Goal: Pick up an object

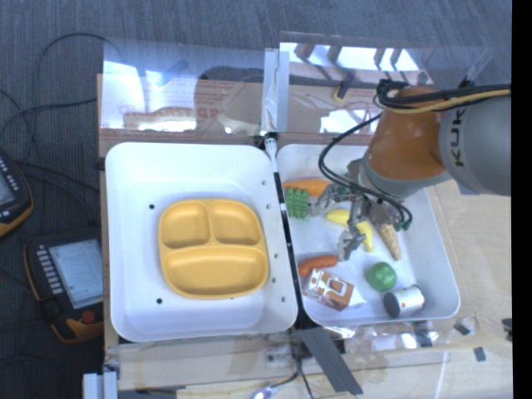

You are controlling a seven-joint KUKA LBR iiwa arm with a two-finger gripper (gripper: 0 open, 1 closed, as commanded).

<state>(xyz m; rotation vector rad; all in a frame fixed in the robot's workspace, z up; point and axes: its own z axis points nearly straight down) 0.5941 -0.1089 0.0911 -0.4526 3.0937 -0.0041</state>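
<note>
Tool (356, 238) low in the right bin (440, 256), among small food toys.
Well left of the tool, a yellow divided tray (214, 248) lies in the left bin (133, 223). Nearer on its left are a green block (296, 202), an orange carrot (309, 186) and a red sausage (317, 264); a printed packet (329, 289) sits below. Its fingers stand slightly apart, gripping nothing I can see. A corn cob (389, 239) lies just right; a green ball (381, 276) and silver can (405, 301) lie lower right.
</note>
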